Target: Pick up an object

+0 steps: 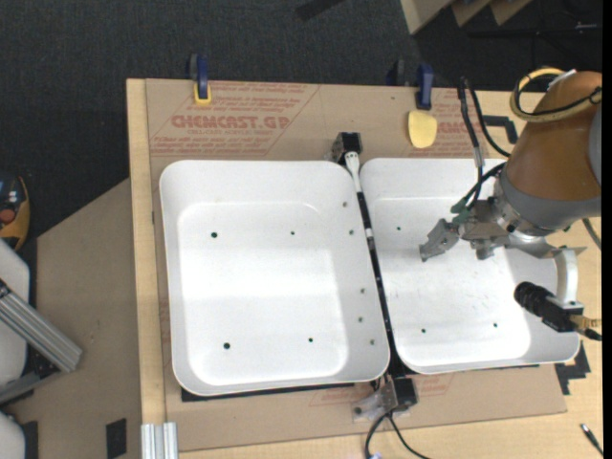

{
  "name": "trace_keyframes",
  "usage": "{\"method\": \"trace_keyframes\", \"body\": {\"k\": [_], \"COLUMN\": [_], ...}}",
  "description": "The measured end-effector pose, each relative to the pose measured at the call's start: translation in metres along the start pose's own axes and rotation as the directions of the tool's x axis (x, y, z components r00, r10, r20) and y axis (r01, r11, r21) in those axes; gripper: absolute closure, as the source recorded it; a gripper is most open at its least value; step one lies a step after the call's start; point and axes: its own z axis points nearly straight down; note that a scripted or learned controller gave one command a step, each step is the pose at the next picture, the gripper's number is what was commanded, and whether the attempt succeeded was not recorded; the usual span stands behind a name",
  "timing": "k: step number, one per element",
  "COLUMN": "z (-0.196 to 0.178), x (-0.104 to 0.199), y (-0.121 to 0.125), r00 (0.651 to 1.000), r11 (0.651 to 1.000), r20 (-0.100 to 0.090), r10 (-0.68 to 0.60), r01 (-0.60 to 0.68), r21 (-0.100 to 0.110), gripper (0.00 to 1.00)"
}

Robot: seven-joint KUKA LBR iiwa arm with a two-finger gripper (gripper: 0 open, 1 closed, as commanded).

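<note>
Operator, your arm (555, 151) enters from the right and hangs over the right bin (421, 342), its grey body and orange band covering that bin's upper right part. The gripper (435, 244) sits low over the bin's left-centre floor, pointing toward the divider between the bins. Whether it is clenched or released, you cannot tell from this view; the tips read as one dark grey mass against the white floor, and nothing can be made out between them.

No loose object for picking can be made out in either bin. The left bin (191, 342) shows plain white floor with a few small dark dots; the right bin shows the same, plus faint specks near its middle, too small to identify. Anything beneath the arm is hidden.

Surroundings: a black strip (368, 256) runs along the seam between the bins, ending in a small black fitting (346, 145) at the top. A pale yellow piece (422, 128) lies on the cardboard sheet (143, 256) just above the right bin, below a blue clamp (425, 84). A second clamp (200, 75) stands at the sheet's upper left. Black cables (470, 122) trail down beside the arm. A black cylindrical part (541, 304) projects over the right bin's lower right area.
</note>
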Motion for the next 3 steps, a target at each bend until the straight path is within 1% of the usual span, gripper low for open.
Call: {"method": "trace_keyframes", "body": {"k": [1,2,3], "z": [0.097,-0.137,-0.139], "x": [-0.117,-0.079,-0.080], "y": [0.000,-0.018,-0.020], "r00": [1.000,1.000,1.000], "r11": [1.000,1.000,1.000], "r20": [-0.001,0.005,0.003], "r10": [-0.001,-0.003,-0.001], "r01": [0.001,0.003,0.001], "r21": [0.000,-0.020,-0.006], "gripper": [0.00,0.00,1.00]}}
